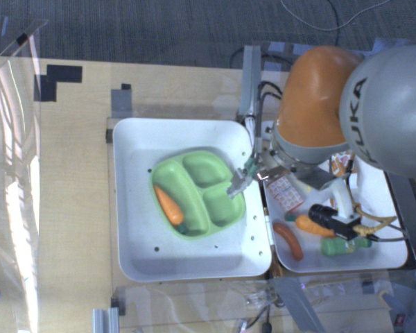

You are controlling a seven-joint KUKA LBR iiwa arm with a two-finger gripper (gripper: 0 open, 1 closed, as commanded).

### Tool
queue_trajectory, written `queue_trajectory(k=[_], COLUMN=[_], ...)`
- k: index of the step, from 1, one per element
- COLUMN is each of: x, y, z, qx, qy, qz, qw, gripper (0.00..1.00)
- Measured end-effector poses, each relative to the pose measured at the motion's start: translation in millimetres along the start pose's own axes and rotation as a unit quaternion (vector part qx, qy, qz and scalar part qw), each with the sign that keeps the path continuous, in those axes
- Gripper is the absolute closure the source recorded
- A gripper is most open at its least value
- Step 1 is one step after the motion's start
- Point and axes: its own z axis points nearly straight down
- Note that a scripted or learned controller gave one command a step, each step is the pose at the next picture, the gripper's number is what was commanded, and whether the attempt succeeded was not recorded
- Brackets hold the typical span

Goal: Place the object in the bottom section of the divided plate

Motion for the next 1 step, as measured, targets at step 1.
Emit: queue_trajectory(k=[1], x=[-34.3], y=[-50.7], z=[-38.3], qx=[-0.001], qy=[-0.001], qz=[-0.113], qw=[0.9936], gripper=[0.0])
